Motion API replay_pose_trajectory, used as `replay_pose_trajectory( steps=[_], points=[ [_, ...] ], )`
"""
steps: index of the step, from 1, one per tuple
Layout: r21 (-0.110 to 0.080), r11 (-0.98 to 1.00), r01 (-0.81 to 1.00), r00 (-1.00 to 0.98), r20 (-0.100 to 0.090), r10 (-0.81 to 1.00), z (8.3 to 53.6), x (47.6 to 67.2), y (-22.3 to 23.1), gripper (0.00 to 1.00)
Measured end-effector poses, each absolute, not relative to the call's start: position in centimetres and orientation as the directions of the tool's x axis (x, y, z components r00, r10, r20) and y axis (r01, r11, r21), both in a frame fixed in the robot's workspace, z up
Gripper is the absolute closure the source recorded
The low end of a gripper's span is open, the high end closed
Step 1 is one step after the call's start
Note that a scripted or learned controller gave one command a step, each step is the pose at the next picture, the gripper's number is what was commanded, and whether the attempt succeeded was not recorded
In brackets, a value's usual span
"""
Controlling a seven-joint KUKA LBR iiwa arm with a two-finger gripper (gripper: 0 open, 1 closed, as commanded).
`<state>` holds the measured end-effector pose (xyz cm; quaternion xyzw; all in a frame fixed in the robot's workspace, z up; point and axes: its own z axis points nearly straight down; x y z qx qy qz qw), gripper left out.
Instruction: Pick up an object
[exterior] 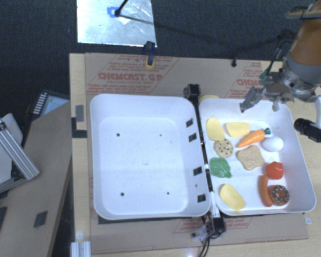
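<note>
One orange carrot [251, 138], green-tipped, tilted.

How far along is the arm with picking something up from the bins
Nothing looks picked yet. The hand hangs open above the far edge of the right bin, with nothing between its fingers. The toy foods all lie in that bin, including the carrot, egg, toast and tomato. Still left: come down on one piece, close on it and lift it.
</note>
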<state>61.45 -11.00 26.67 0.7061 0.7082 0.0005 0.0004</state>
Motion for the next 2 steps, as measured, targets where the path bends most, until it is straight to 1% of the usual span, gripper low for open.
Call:
replay_pose_trajectory(
  steps=[1, 2],
  points=[
    [0.005, 0.006, 1.000, -0.006, 0.000, 1.000, 27.8, 61.5, -11.0, 1.00],
    [0.012, 0.007, 1.000, -0.007, -0.001, 1.000, 33.0, 66.7, -9.6, 1.00]
  ],
)
